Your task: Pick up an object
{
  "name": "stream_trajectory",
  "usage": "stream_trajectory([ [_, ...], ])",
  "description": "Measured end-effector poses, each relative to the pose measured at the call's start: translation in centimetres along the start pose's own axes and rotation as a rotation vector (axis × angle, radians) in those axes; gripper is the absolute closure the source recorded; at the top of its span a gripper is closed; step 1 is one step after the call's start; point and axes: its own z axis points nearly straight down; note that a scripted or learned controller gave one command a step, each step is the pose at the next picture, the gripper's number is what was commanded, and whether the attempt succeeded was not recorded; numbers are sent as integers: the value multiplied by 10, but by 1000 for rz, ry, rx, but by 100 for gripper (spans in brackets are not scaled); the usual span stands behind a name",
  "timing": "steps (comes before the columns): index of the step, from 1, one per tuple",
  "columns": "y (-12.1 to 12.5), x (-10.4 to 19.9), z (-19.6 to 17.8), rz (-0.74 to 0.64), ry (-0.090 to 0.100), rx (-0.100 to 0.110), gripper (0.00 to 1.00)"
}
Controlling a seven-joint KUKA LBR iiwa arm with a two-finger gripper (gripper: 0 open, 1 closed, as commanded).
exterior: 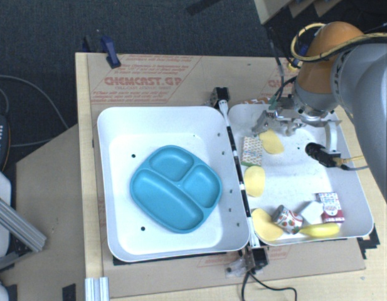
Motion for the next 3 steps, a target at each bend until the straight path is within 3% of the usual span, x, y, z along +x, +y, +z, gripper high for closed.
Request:
stream_trajectory([
  [1, 1, 0, -11, -1, -1, -3, 100],
  [2, 1, 0, -11, 0, -1, -2, 0],
  [3, 0, 1, 0, -1, 0, -1, 0],
])
